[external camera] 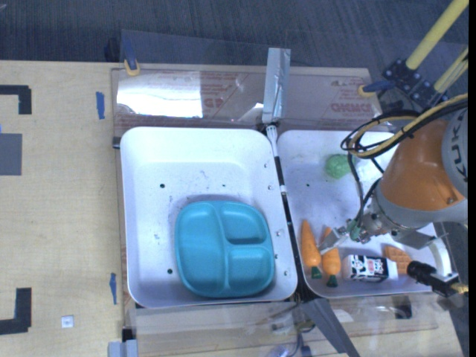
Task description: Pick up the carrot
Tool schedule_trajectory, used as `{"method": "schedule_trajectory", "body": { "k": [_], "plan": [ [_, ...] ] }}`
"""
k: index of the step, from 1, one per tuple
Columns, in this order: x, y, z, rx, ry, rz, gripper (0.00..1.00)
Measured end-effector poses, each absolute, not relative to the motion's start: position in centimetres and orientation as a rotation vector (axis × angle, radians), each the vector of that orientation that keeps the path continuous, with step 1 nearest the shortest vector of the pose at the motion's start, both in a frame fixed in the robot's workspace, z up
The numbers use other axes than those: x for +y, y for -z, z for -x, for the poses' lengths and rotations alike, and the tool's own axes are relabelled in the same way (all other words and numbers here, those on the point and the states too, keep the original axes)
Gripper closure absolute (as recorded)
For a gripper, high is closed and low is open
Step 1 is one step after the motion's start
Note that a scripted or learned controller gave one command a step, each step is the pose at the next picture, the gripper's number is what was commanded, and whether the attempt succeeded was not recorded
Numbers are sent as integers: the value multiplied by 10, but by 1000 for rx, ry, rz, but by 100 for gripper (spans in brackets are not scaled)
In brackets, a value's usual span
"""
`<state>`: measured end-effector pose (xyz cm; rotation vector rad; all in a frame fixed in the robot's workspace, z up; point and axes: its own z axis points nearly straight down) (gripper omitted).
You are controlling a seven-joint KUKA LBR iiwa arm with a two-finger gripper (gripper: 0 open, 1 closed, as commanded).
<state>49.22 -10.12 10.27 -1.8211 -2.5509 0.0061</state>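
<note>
The grey arm with its orange band [424,171] is reaching in from the right over the right white bin [297,162], and its tool [355,231] is hanging low above the front part of that bin. Whether the tool is spread or pressed together cannot be told here, since the wrist is covering it.

The carrot [309,245] is lying near the left wall of the right bin, pointed end toward the back. Just to its right, a second small carrot [331,262] is sitting near the bin's front edge, and an orange piece [326,236] is resting between the carrots and the tool. A black-and-white toy cow [368,268] is lying at the front, with another orange item [397,257] beside it. A green ball [337,166] is sitting toward the back.

In the left white bin [149,162], a teal divided plate [223,250] is lying near the front.
</note>
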Motion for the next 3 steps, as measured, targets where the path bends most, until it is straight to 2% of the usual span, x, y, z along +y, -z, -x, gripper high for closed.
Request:
{"method": "schedule_trajectory", "body": {
  "k": [1, 2, 3],
  "plan": [
    [-100, -87, -484, -2463, 7, 1954, 0],
    [-100, -96, -487, -2468, 11, 1956, 100],
    [-20, -183, -482, -2351, 1, 2081, 100]
  ]
}}
